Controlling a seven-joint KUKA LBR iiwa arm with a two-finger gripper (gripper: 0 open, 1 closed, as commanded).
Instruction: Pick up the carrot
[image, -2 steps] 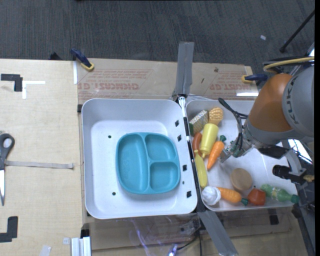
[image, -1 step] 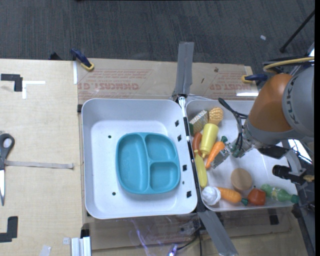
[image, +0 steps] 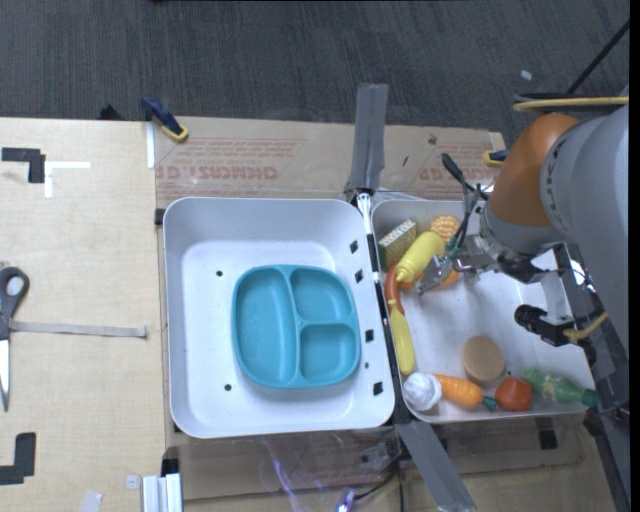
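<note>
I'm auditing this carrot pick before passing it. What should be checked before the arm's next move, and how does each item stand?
1. Carrot in sight, near the front of the right bin: ok.
2. Gripper above the carrot: not ok; it is at the back, beside the corn.
3. Fingers open for a grasp: cannot tell.
4. Room around the carrot: not ok; the garlic touches one end, the tomato is close to the other.
5. Carrot unheld, lying in the bin: ok.
</note>
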